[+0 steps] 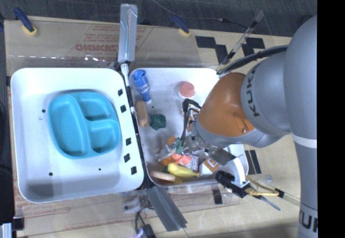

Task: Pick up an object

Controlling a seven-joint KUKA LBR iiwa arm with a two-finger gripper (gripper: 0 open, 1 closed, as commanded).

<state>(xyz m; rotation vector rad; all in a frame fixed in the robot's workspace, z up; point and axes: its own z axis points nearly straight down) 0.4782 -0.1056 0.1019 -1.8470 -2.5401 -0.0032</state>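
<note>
My gripper (186, 146) reaches down into the right bin (164, 76), low over a heap of small objects at the bin's near end. The arm's orange band hides the fingers. In the heap lie a yellow banana-like piece (180, 170), an orange piece (186, 160) and a tan stick (161, 176). Farther up the bin lie a blue bottle (141, 85), a pink round disc (186, 89), a dark green lump (158, 121) and a brown wooden piece (142, 114).
The left bin (32, 83) holds a light blue divided tray (85, 123). A grey divider strip (128, 32) stands between the bins. The big grey arm covers the right side of the right bin.
</note>
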